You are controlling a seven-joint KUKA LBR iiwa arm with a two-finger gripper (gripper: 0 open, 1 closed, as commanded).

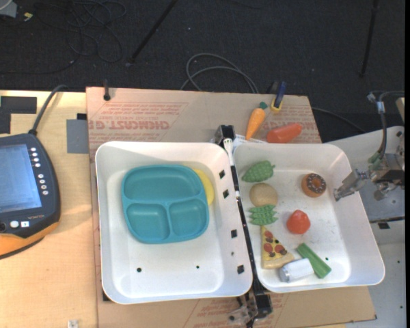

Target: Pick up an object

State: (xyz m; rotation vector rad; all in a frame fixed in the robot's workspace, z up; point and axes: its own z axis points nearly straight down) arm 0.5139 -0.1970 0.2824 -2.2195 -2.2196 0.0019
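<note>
- Hand [343, 189] parked at right edge of frame, just over the right rim of right bin [359, 217]; too small and blurred to tell whether spread or pressed together; nothing seen between the tips.
- Candidate things all in right bin, right of centre: donut [313, 184] nearest the hand, red tomato [298, 221] below it, potato [263, 195] further left, pizza slice [274, 247] and white can [296, 270] toward the lower edge.
- Likely to go wrong: round tomato or potato rolling out from the tips on closing.
- Also risky: can touching green stick [314, 260], so may grab two or push both aside.
- Flat pizza slice hard to get under; tips may scrape the bin floor.
- Yellow piece [206, 184] in left bin mostly hidden under teal tray [165, 203].
- Arm cut off at right edge, wrist a tangle of grey metal.
</note>
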